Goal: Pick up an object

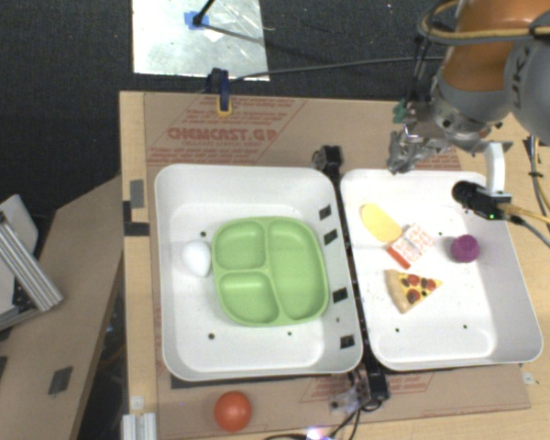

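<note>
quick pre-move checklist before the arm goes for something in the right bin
1. Targets present in the right bin: ok. A yellow piece, a red-and-white packet, a purple ball and a pizza slice toy lie there.
2. Targets spaced for a clean pick: partly ok. The purple ball and pizza slice toy lie apart; the yellow piece and packet touch or nearly touch.
3. Gripper position: not ok. It sits over the bin's far edge, not above any item.
4. Finger state: cannot tell.
5. Gripper free of load: cannot tell.
</note>
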